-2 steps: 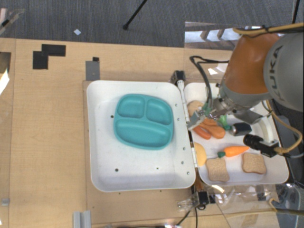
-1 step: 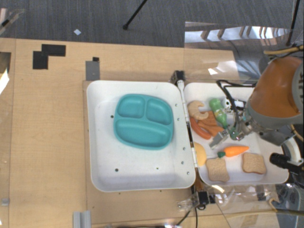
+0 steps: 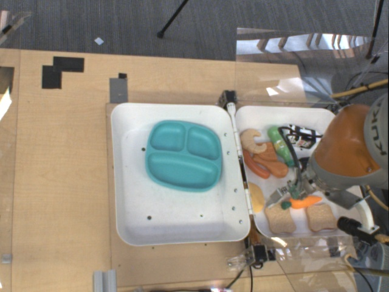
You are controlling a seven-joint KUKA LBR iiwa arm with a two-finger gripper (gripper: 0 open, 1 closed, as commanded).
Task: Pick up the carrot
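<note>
The carrot (image 3: 306, 202) is a small orange piece with a green top, lying in the right bin (image 3: 316, 111) near its front. It rests just above two tan bread pieces (image 3: 281, 218). My gripper (image 3: 290, 192) hangs low over the carrot's green end, under the arm's orange band (image 3: 346, 146). The wrist hides where the gripper meets the carrot, so I cannot tell whether it is touching.
The right bin also holds a tan croissant-like piece (image 3: 251, 140), a green vegetable (image 3: 279, 143), a red sausage (image 3: 256, 166) and a yellowish piece (image 3: 257, 196) by the divider. In the left bin (image 3: 130, 181) lies a teal divided plate (image 3: 182, 155).
</note>
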